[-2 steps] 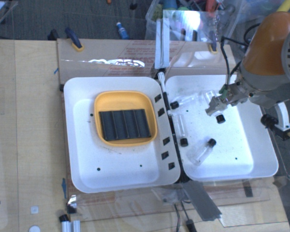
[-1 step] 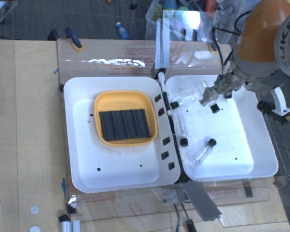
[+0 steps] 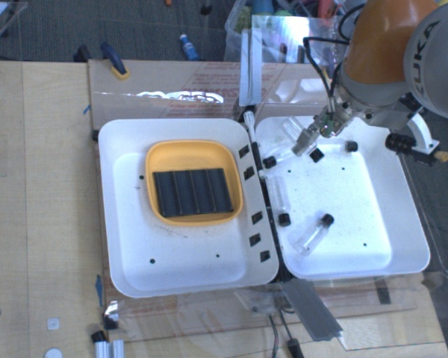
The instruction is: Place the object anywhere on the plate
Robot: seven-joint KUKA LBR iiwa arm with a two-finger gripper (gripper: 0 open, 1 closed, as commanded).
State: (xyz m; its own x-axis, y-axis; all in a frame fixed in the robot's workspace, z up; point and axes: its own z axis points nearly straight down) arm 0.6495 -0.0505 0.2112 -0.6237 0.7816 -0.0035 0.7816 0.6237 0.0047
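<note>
I see a pale wood counter [image 3: 37, 162] filling most of the frame, with dark floor and clutter along the top edge.

Nearest me, at the bottom of the frame, a grey flat piece [image 3: 313, 310] sticks out from under the bins, and some small dark and silver bits lie at the lower left corner.

Above that sit the two white bins, touching along their inner edges. The left bin [image 3: 134, 267] holds a yellow plate [image 3: 155, 159] in its upper middle; a black ribbed slab [image 3: 193, 192] lies flat on the plate. A row of small black tabs runs down the seam between the bins.

The right bin [image 3: 373, 230] holds clear plastic vials. One vial [image 3: 313, 233] with a black cap lies at a slant in the lower middle of that bin, well apart from the plate. Another vial [image 3: 278, 196] lies lengthwise near the bin's left wall, a black cap at its lower end. A few loose black caps are scattered toward the bin's upper part.

Farther back, the arm [image 3: 388, 36] enters from the upper right, its orange band prominent. The gripper [image 3: 311, 140] hangs over the upper left part of the right bin, pointing down and left. I cannot tell from here whether the fingers are parted or closed, nor whether anything is between them.

Beyond the bins, a clear sheet with red print lies on brown card, and a bin of coloured objects sits at the top.
</note>
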